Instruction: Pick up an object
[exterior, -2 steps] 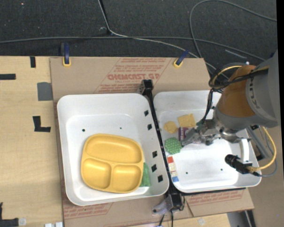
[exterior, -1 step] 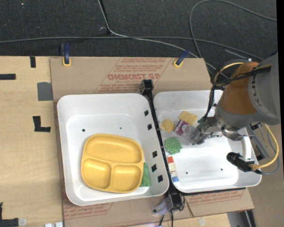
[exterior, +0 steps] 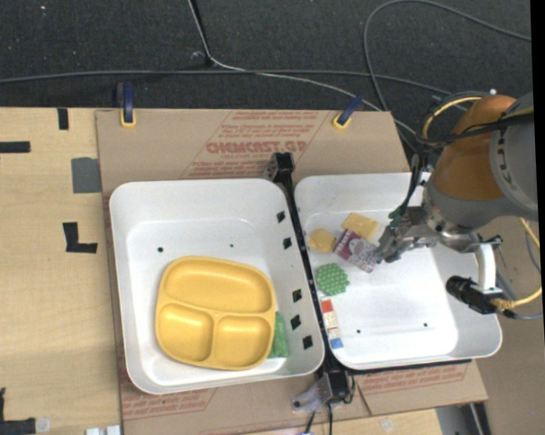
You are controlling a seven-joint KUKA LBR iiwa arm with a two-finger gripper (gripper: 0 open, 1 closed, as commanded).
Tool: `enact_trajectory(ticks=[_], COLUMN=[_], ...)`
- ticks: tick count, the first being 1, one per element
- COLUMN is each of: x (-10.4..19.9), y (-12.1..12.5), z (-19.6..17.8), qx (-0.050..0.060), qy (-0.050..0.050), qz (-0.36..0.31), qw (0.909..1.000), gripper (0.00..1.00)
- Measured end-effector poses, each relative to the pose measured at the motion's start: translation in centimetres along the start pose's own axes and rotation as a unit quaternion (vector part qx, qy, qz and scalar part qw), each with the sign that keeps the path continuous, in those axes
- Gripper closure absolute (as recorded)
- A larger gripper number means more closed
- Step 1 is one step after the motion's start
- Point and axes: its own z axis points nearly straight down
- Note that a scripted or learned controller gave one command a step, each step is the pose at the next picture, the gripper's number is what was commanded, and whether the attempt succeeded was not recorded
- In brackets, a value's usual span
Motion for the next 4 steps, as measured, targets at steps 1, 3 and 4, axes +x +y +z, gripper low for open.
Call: enact_trajectory(ticks=[1, 3, 4], x=[0.4, 5.1, 10.9], y=[0.6, 1.2, 1.0], z=[-4.4, -8.9, -9.6], qx=[-0.001, 0.001, 0.001], qy=[0.000, 0.001, 0.001], qz=[0.000, -0.002, -0.003], qw=[1.0000, 1.0000, 1.0000], gripper=[1.00, 1.00, 1.00])
